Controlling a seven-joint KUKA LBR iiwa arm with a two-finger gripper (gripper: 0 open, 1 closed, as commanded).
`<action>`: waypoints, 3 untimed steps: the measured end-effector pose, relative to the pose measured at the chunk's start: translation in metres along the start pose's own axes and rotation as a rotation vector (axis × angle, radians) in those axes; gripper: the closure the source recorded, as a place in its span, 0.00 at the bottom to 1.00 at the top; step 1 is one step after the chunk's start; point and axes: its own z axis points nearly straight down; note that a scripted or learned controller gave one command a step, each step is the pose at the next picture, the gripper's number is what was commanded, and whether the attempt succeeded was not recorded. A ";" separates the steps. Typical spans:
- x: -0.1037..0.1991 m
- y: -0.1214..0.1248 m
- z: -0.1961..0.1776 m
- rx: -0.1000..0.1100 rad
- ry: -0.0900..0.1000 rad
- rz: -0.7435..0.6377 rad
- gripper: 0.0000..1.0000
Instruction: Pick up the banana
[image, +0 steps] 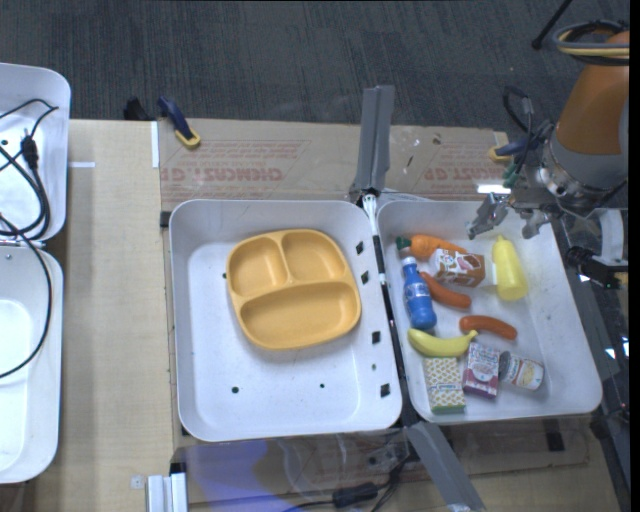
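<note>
**Gripper position over right bin, banana at rest**

Gripper is hanging over the far edge of the right bin, above and just behind the yellow bottle; nothing is sitting between its fingers, and it is touching no item; whether it is released or clenched cannot be told at this resolution; the arm is reaching in from the right, its orange band sitting above the wrist, with the wrist angling down and toward the left.

Banana, one in count, is lying in the near half of the right bin, curving beside the bottom end of the blue bottle and just beyond the checked packet; it is lying well apart from the gripper.

Right bin contents, counted: one banana; one blue bottle; one yellow bottle; one carrot; two sausages; one brown carton; one checked packet; one pink carton; one small can.

Left bin is holding one orange divided plate, having three compartments.
</note>
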 end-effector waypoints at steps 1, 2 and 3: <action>-0.035 0.020 0.099 -0.001 -0.001 0.017 0.00; -0.035 0.021 0.090 -0.002 -0.003 0.014 1.00; -0.035 0.021 0.090 -0.002 -0.003 0.014 0.00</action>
